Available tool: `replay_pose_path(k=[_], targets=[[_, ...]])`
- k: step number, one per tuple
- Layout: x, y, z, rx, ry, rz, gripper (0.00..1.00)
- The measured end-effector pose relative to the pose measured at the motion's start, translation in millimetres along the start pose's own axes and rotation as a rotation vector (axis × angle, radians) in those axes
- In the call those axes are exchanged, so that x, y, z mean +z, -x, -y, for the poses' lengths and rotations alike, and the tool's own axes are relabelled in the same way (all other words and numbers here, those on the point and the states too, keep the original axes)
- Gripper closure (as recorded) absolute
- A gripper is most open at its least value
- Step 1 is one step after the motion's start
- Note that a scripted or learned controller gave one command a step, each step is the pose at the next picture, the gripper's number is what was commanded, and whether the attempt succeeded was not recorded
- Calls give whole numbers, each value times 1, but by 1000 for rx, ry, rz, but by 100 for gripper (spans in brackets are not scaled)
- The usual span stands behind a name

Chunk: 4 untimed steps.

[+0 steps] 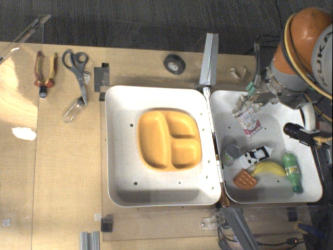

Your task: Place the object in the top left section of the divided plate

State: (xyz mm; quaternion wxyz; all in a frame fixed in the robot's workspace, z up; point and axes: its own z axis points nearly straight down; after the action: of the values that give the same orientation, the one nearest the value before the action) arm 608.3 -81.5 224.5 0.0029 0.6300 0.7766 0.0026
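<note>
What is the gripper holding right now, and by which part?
It cannot be told: the gripper hangs right over a crinkled clear plastic packet with red print in the right white bin.

Open divided plate [156,139]; cluttered right bin [312,191]

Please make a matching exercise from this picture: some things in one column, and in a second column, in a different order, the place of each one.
Things:
1. divided plate
2. banana
3. scissors
4. roll of tape

Places:
A. on the bench, left of both bins
B. in the right bin, near its front edge
C. in the middle of the left bin
D. on the bench, behind the left bin

Right pairs: 1-C, 2-B, 3-A, 4-D
</note>
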Motion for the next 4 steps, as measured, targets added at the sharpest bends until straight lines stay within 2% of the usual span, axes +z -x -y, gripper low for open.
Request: replay_pose_path(k=[1,2,3,4], targets=[[40,-78,-43,-142,-4,-1,100],[39,-77,-43,-141,-3,-1,0],[27,-79,-46,-146,4,0,100],[-64,-83,-48,-312,2,1,100]])
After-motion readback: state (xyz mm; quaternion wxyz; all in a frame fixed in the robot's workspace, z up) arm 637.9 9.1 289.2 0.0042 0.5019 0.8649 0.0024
